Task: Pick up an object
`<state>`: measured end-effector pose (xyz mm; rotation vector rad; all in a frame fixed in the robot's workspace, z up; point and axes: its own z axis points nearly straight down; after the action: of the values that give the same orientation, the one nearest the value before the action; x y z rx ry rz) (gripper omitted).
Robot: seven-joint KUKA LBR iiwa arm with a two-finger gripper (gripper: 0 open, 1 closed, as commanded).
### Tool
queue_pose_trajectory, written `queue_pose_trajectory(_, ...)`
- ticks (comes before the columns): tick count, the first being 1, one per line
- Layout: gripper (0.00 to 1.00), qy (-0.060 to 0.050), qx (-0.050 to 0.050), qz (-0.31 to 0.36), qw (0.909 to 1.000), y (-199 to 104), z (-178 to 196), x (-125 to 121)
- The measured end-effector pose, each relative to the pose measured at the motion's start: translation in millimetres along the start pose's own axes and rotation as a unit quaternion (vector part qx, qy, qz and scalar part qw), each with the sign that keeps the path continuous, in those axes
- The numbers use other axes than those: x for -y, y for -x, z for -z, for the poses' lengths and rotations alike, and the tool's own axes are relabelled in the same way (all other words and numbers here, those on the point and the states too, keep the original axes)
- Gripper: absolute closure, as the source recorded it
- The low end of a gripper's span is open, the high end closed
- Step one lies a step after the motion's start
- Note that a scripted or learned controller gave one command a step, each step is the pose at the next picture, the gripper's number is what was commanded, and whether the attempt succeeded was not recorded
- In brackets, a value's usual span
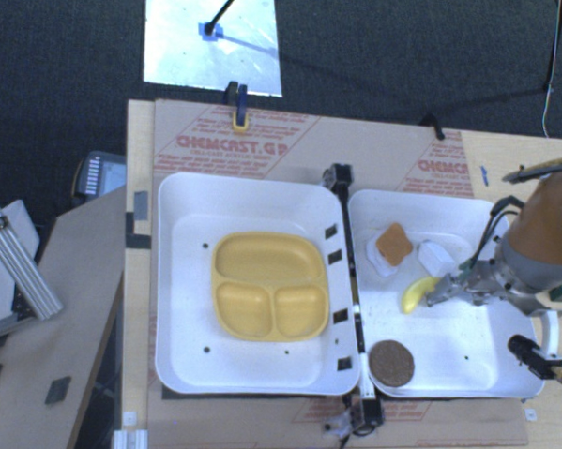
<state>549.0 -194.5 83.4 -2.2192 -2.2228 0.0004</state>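
The right bin (463,343) holds a small yellow banana (415,295) near its middle. An orange-brown square piece (394,244) sits on a white base toward the back, with a white lump (436,257) beside it. A dark brown round disc (391,363) lies at the front left corner. My gripper (444,290) comes in low from the right, and its tip is at the banana's right end. Whether it touches or holds the banana is unclear. The grey and orange arm (543,242) covers the bin's right side.
The left bin (185,261) holds a yellow three-compartment tray (268,286). A black divider with clips (346,279) runs between the bins. A black part of the arm (530,354) hangs over the right bin's front right corner. Cardboard lies under both bins.
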Motion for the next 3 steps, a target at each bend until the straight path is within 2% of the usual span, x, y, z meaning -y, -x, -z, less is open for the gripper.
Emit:
queue_pose_trajectory(1, 1.0, 0.002, 0.001, 0.0, 1.0, 1, 12, -1)
queue_pose_trajectory(2, 1.0, 0.004, 0.001, 0.002, 1.0, -7, 73, -5)
queue_pose_trajectory(3, 1.0, 0.003, 0.001, 0.002, 1.0, -9, 117, -8)
